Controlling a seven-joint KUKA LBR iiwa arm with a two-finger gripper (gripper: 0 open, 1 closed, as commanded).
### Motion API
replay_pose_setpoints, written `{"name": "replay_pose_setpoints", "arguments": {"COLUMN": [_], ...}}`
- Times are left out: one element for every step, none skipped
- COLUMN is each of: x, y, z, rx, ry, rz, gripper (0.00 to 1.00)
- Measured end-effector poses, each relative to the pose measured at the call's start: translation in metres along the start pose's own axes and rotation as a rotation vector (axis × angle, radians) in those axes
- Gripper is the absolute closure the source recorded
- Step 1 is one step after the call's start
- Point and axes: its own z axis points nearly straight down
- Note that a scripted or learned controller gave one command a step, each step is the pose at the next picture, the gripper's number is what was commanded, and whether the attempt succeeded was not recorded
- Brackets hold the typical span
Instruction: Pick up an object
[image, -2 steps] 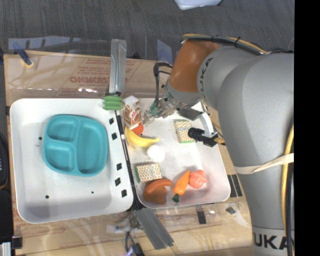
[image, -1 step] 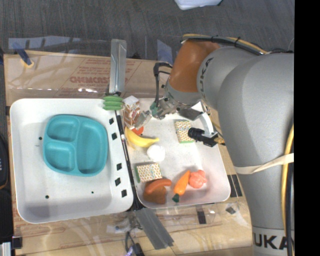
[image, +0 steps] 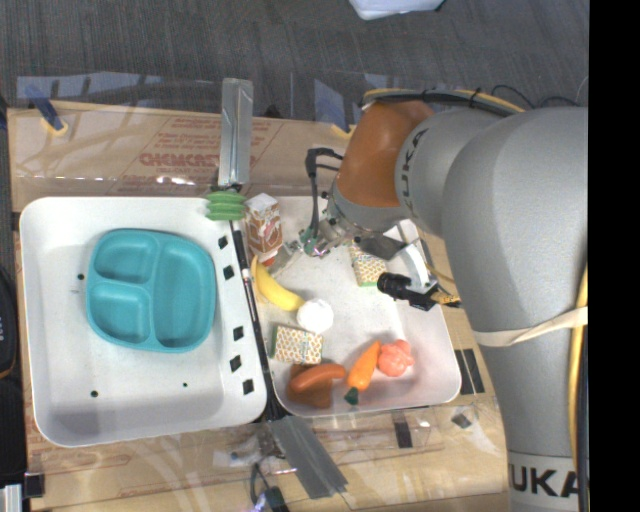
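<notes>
My gripper (image: 312, 243) hangs low over the far part of the right bin (image: 440, 350), below the orange wrist band. It sits between a small brown carton (image: 264, 225) on its left and a patterned square packet (image: 368, 268) on its right. A yellow banana (image: 275, 288) lies just in front of it, with a white ball (image: 316, 316) beside the banana. Nearer the front edge lie a patterned cracker box (image: 298, 345), a brown lump (image: 315, 383), an orange carrot (image: 363, 367) and a pink-orange fruit (image: 396, 358). The arm hides part of the bin's far right.
In the left bin (image: 50, 380) rests a teal divided plate (image: 150, 290). A green item (image: 227, 206) sits at the far end of the divider between the bins. A black cable part (image: 395, 285) hangs by the packet.
</notes>
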Motion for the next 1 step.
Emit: {"name": "replay_pose_setpoints", "arguments": {"x": [-0.0092], "y": [-0.0176], "z": [0.0042], "rx": [0.010], "ry": [0.010], "rz": [0.102], "gripper": [0.00]}}
